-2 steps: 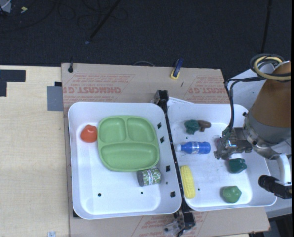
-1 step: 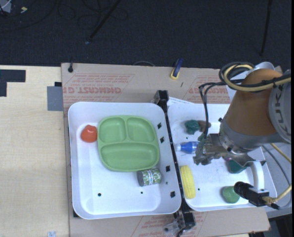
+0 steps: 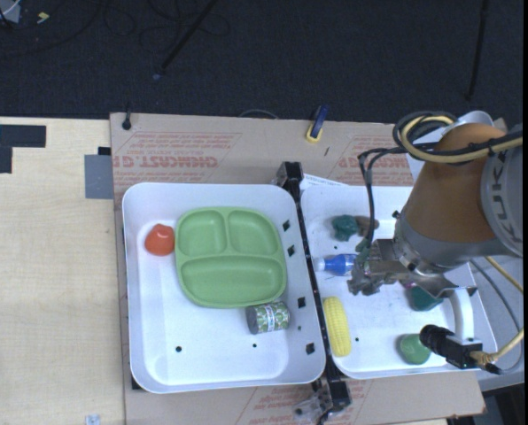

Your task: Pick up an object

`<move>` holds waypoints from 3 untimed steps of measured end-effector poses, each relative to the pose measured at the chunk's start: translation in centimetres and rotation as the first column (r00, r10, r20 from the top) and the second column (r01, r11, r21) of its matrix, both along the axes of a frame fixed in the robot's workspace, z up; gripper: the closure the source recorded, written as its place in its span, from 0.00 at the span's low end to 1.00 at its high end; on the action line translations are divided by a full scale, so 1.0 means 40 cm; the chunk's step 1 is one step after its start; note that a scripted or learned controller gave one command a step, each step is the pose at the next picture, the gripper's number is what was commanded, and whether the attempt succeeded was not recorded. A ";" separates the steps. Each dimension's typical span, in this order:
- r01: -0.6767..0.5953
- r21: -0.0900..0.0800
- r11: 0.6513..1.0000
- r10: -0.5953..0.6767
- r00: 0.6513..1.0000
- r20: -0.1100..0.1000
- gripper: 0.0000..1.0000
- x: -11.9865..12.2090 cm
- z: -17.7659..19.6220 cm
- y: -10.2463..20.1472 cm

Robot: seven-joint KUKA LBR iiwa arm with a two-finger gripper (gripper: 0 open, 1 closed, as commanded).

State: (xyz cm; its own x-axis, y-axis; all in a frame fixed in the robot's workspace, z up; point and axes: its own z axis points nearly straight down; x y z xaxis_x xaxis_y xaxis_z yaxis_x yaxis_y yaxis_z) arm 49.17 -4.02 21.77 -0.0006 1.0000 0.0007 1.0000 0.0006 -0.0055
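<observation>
hand mid-bin, poss. over blue obj

table (light wood) carries a printed cardboard sheet; two white bins, left and right, lie on the sheet.

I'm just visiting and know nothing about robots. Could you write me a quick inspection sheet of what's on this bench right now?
Surface: two white bins side by side, left bin and right bin, on cardboard over a wooden bench.
Job's things: left bin holds a green plate, an orange cup and a jar; right bin holds a corn cob, a blue bottle and three green items.
Clutter: a clamp at the cardboard's far edge.
Grippers: gripper low over the right bin, beside the blue bottle; nothing seen held.
Cables: yellow and black loops on the arm.
Surroundings: dark floor with cables.
</observation>
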 end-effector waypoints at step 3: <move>-0.001 0.001 1.000 0.001 1.000 0.002 1.00 0.007 0.035 0.008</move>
